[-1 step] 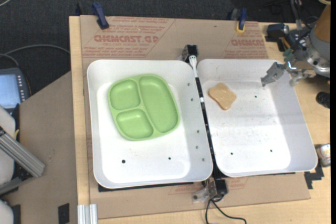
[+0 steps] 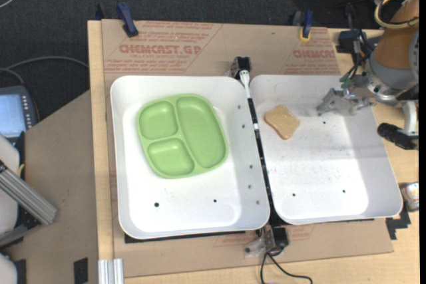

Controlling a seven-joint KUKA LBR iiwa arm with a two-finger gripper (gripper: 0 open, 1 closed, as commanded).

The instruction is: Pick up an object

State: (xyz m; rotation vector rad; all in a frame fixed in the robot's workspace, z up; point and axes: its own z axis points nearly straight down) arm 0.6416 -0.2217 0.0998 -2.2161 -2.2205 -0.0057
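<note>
Gripper (image 2: 331,103) hangs over the far right part of the right bin (image 2: 346,199); cannot tell its state, and nothing is visibly held. Likely target, a tan bread-like piece (image 2: 282,122), lies flat just to the gripper's left, apart from it, with open bin floor between. Farther left, past the dividing rims, a green divided plate (image 2: 182,136) sits in the left bin (image 2: 133,203), well clear on the table (image 2: 200,43).

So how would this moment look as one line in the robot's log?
stage: approach | gripper: over right bin, nothing held | target: bread, right bin | plate: left bin
</note>
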